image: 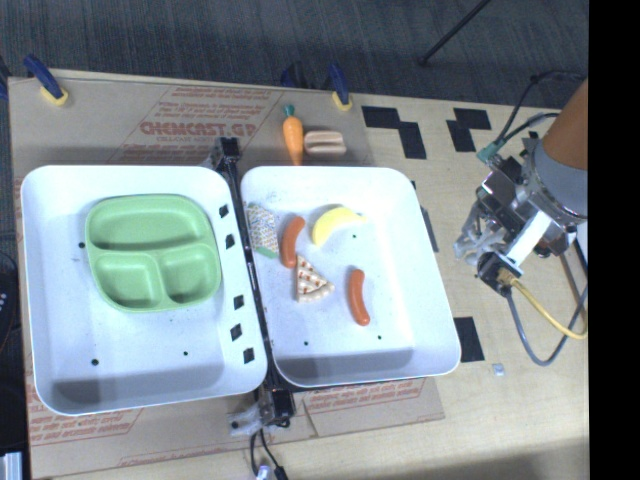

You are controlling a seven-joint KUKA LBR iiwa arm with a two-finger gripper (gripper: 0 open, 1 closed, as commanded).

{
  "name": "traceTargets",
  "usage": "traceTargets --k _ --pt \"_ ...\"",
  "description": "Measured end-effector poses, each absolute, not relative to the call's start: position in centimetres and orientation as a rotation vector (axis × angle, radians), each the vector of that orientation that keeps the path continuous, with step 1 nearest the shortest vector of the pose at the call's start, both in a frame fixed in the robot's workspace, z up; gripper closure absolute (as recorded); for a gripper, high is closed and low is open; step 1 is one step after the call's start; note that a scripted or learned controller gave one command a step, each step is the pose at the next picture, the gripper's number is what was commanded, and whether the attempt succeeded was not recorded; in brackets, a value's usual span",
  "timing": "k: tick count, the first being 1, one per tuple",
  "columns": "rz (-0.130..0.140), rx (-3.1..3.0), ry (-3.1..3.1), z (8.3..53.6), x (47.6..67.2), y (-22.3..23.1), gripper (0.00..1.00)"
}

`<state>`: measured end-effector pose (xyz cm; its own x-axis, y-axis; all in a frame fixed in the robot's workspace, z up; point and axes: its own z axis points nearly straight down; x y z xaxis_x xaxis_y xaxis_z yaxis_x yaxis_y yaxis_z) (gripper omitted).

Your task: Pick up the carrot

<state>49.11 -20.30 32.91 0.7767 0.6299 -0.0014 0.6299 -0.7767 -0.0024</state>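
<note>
Orange carrot lies on bare bench beyond the right bin's far rim; gripper state unclear.

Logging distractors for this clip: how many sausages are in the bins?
2, both in the right bin: one sausage left of the banana, another nearer the front right. None seem hidden.

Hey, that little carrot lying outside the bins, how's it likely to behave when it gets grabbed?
The carrot looks like a moulded toy, so probably stiff and light. Its round tapered body may roll or pivot if nudged off-centre. The smooth surface could slip, and the bun-like toy beside it leaves little room on that side.
</note>
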Motion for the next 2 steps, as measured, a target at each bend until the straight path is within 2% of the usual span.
traceTargets --k 1,2 --pt "0.008 -3.030 -0.806 21.3 47.6 -15.7 1.00" --pt "0.004 -2.826 -1.369 26.2 50.0 -21.1 1.00"
